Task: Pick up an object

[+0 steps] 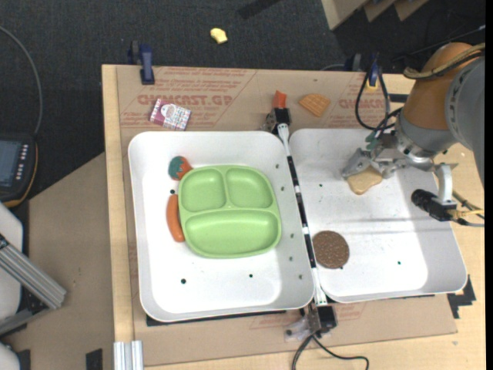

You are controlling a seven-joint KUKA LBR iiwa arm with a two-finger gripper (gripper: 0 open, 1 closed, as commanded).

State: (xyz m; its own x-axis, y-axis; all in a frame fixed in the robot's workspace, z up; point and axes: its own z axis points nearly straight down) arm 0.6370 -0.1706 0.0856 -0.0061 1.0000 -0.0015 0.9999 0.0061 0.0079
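Gripper [368, 168] low in right bin [431, 276], fingers spread, straddling tan bread slice [364, 182]; grasp unconfirmed. Brown cookie [331, 249] near divider; green plate [229, 210] in left bin [154, 268].

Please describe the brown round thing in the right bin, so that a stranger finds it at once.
Look at the right bin. Near its left wall, toward the front, lies a flat dark brown disc. Unlike the pale tan piece under the hand, it is round and speckled.

Cardboard-topped bench [123, 230], two white bins [154, 284], cracker [313, 104]
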